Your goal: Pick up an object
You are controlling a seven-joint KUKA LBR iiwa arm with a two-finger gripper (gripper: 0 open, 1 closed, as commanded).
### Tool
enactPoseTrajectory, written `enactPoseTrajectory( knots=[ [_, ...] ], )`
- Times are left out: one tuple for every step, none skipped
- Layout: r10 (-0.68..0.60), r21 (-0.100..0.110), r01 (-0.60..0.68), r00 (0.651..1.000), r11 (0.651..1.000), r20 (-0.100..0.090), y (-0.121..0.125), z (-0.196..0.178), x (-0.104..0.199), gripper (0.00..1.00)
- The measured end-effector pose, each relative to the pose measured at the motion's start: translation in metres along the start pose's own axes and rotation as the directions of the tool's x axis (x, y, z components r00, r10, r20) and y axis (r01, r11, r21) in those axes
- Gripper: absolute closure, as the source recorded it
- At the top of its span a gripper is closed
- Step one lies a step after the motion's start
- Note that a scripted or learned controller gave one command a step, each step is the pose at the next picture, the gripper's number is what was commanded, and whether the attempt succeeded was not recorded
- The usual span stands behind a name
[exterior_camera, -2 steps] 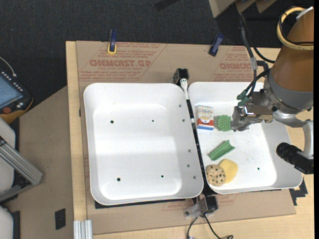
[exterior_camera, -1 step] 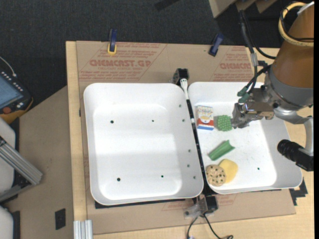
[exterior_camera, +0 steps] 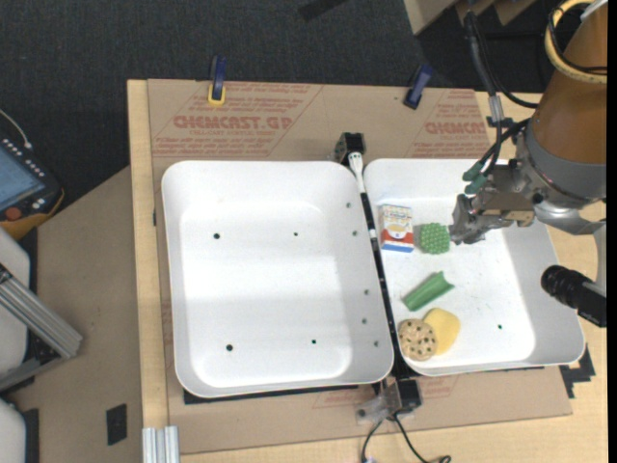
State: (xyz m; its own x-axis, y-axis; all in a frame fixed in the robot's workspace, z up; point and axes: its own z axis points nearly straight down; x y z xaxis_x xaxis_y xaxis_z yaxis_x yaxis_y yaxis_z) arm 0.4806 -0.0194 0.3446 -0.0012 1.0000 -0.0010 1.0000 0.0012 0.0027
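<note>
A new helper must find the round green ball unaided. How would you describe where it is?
Look in the right-hand white bin, near its upper middle. The knobbly green ball sits between a small white carton and the gripper; the other green item is long and flat.

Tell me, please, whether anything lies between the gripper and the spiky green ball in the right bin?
Nothing visible does. The gripper sits in the right bin just right of the spiky green ball, with no item between them. The small carton lies on the ball's far side, and the green wedge below it.
</note>
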Motion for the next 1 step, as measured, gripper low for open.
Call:
enactPoseTrajectory(
  knots=[
    [-0.001, -0.002, 0.001, 1.0, 1.0, 0.001, 0.0006, -0.0101, 0.0001, 1.0]
  ],
)
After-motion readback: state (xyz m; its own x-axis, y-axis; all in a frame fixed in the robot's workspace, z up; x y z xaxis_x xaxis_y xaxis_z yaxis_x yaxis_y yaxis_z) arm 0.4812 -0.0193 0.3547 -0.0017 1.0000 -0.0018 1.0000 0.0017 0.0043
